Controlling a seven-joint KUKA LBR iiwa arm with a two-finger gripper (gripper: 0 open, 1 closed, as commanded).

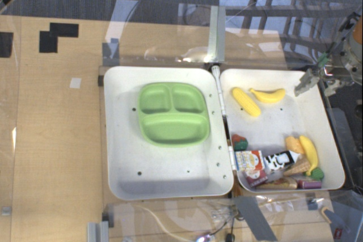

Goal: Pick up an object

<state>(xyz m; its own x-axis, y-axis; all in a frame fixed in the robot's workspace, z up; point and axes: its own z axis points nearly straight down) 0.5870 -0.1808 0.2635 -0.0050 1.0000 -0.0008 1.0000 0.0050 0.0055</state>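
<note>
We see the gripper [311, 81] at the right bin's [283, 116] far right corner; its grip state we cannot tell. The banana [268, 95] lies crosswise.

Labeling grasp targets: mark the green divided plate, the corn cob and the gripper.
green divided plate [173, 113], camera view, centre ridge between compartments.
corn cob [245, 101], camera view, mid-length of cob.
gripper [309, 81], camera view, between fingertips.

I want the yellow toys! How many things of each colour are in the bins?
Yellow: 3, corn cob, banana, banana
Green: 1, divided plate
Other colours, piled up: hard to count
Total counted: 4
</note>
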